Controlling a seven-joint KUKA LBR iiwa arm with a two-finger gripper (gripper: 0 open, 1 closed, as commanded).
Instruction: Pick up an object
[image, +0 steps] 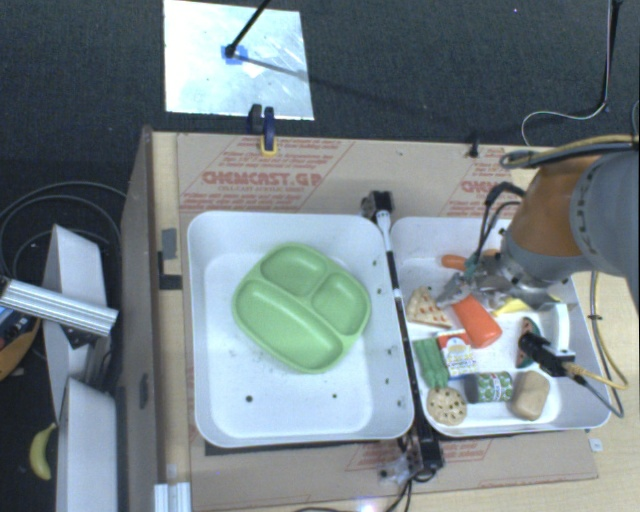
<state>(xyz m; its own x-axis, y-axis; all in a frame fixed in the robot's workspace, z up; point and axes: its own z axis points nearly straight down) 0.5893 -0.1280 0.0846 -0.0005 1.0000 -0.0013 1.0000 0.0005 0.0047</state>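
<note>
step: reach | gripper (468, 291) low in right bin (575, 415), over carrot (477, 321); grip state cannot tell | next: close, lift

The desk (330, 165) is covered with a brown cardboard sheet printed with red lettering along its far side. Two shallow white bins sit on it side by side, edges touching. The left bin (230, 400) holds a green divided plate (302, 306). The right bin (580, 405) is crowded with small toy food items. A blue-and-yellow clamp (264, 128) grips the desk's far edge. A small black clip (380, 204) sits at the far end of the seam between the bins.
</note>
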